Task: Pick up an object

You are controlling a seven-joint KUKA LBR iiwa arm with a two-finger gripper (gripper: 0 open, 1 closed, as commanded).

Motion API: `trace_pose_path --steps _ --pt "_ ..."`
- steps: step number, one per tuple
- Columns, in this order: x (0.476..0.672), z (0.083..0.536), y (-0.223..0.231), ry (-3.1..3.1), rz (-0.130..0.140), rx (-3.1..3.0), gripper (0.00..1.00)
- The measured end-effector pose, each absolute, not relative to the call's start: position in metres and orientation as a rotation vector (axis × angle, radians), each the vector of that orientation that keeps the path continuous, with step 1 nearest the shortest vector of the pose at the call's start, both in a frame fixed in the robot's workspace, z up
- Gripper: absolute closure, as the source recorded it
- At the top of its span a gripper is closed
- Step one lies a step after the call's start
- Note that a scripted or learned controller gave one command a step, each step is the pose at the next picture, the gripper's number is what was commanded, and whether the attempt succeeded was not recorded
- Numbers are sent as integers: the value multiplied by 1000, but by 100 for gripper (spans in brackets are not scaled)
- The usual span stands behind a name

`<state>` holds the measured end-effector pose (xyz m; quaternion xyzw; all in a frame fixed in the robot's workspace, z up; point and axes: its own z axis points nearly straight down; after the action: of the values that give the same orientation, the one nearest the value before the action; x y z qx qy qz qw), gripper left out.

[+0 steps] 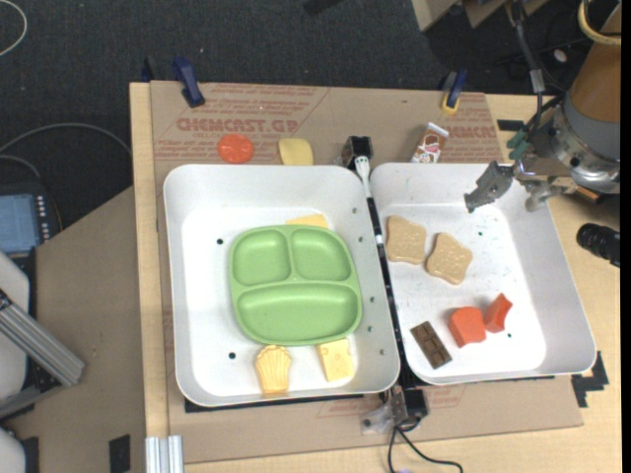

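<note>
Nothing is picked yet. The likely targets sit in the right bin (552,264): two toast slices (405,240) (449,258) side by side near its left wall, an orange block (467,326) with a red piece (499,310) touching it toward the bottom-right corner, and a brown chocolate bar (430,343) by the bottom edge.

The gripper (508,187) hangs over the top edge of that bin, approx above its middle. Two fingers show, spread apart with clear gap between them — nothing held.

Judgement on the step: it's the approach, so pick one item and commit. The toast slice nearer the bin's middle is closest to the gripper, but it lies flat, so fingers would need to straddle its short side and go right down to the bin floor. The orange block stands taller, probably an easier grab — but the red piece touching it could get nudged or pinched too, so come in from the free side. Center over the target, drop straight, close only when fingers are either side.

Further out: the left bin (187,264) carries a green divided plate (294,284) w/ yellow items along its bottom edge (273,368) (337,360). On the cardboard beyond the bins' top edges lie an orange disc (236,149), a yellow piece (295,152) and a small carton (429,145).
</note>
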<state>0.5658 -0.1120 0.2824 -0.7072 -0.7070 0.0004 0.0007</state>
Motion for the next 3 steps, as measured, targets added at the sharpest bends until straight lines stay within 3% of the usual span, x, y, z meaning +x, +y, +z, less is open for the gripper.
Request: trace_pose_path --steps 1,2,3 --pt "544 81 -125 -2212 11 -2217 0" --pt "486 84 -108 -2214 6 -2217 0" --pt "489 95 -110 -2220 -1 -2225 100"
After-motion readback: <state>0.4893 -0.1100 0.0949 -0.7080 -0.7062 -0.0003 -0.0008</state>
